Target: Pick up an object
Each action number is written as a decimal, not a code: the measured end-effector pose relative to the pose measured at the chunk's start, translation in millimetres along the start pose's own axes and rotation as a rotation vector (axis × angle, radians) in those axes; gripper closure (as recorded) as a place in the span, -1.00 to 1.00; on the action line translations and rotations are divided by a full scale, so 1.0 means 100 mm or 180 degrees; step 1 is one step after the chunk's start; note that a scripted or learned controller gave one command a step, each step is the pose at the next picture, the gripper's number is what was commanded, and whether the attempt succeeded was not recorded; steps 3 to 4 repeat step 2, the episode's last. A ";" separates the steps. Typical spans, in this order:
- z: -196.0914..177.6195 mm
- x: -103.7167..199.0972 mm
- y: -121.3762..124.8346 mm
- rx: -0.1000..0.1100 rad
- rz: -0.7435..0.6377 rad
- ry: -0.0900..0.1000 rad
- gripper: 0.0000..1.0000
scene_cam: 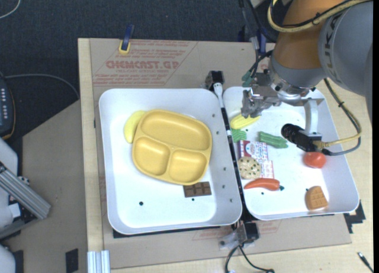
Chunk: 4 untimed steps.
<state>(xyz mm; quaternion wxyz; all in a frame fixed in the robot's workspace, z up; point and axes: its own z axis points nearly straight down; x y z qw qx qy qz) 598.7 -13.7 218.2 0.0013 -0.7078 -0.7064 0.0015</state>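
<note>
My gripper (pixel 249 111) hangs over the back left part of the right bin (pixel 343 174), just above a small yellow toy (pixel 243 122) near the divider. Close by lie a green piece (pixel 272 140), a printed card with a cookie on it (pixel 251 158), a red chili (pixel 262 184), a red tomato (pixel 315 159) and a tan waffle piece (pixel 317 197). In the left bin (pixel 112 147) a yellow divided plate (pixel 170 145) rests over a banana (pixel 131 125), with a brown chocolate bar (pixel 197 190) in front of it.
Both bins sit on a cardboard sheet (pixel 148 58) on the bench. A raised rim (pixel 228 141) separates the bins. The arm's orange band and grey body (pixel 320 23) loom over the back right of the right bin.
</note>
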 end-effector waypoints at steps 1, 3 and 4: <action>0.04 0.08 0.01 -0.0003 -0.0009 0.0002 1.00; -0.10 0.01 -0.05 -0.0018 -0.0003 0.0001 1.00; -0.10 0.01 -0.05 -0.0018 -0.0003 0.0001 1.00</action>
